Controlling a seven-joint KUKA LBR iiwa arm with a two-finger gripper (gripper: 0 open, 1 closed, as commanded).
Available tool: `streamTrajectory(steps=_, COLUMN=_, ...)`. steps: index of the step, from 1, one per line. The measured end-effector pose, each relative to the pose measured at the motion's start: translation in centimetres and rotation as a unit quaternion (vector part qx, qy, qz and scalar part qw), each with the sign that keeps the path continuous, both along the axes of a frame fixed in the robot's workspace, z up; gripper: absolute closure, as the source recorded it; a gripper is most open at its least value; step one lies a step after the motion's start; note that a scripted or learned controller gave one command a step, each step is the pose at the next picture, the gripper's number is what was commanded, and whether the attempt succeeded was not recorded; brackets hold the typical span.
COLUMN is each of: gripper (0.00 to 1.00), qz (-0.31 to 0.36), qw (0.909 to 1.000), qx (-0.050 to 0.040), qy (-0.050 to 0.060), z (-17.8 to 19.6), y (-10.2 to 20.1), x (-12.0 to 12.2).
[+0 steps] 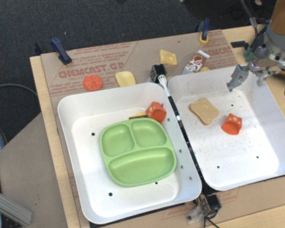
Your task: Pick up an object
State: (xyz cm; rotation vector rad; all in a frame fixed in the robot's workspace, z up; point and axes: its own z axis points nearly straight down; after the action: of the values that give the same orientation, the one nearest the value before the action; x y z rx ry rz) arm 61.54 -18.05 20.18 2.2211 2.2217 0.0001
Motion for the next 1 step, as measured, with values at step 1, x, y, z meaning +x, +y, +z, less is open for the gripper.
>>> streamTrajectory(steps=1, gripper=0.00, qz=0.000, qw=1.0000, qx=0.0023, qy=0.007, z=-11.87, y=2.00, x=-3.42)
